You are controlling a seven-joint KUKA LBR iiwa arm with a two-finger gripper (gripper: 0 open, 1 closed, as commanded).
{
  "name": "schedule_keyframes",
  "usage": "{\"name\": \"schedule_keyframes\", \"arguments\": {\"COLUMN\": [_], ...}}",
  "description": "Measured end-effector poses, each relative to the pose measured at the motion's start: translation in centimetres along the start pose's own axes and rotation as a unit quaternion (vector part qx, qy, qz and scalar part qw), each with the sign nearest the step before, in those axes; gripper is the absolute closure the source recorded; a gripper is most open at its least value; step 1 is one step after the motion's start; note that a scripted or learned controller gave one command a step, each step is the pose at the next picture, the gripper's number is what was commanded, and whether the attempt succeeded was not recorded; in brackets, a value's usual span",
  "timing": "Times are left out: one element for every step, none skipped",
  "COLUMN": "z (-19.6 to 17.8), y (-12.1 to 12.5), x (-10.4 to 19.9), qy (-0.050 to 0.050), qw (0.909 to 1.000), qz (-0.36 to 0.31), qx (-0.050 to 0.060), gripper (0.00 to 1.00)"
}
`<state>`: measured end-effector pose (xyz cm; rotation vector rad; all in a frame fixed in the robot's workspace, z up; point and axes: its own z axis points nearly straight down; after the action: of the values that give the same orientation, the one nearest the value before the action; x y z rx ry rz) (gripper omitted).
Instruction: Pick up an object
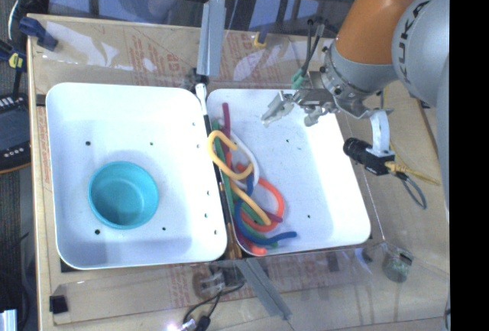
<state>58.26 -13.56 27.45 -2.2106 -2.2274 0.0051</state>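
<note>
Two white bins sit side by side on the brown desk [114,47], the left bin [69,104] holding a blue bowl [124,195] at the lower left of the frame. Over in the right bin [336,199], a tangle of coloured loops [248,196] hugs its left wall, leaving the bin's right half bare. The end effector [294,109] hovers over the top edge of the right bin, fingers spread, gripping nothing, well apart from the loops.
</note>
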Motion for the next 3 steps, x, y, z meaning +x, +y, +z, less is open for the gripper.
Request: {"name": "schedule_keyframes", "arguments": {"z": [12.7, 18.2, 17.1], "y": [-7.5, -9.8, -9.6], "x": [-0.5, -4.5, -4.5], "qy": [0.000, 0.000, 0.000], "qw": [0.9977, 0.9980, 0.9978], "qz": [-0.068, -0.064, -0.067], "qx": [0.001, -0.004, -0.004], "gripper": [0.00, 0.00, 1.00]}}
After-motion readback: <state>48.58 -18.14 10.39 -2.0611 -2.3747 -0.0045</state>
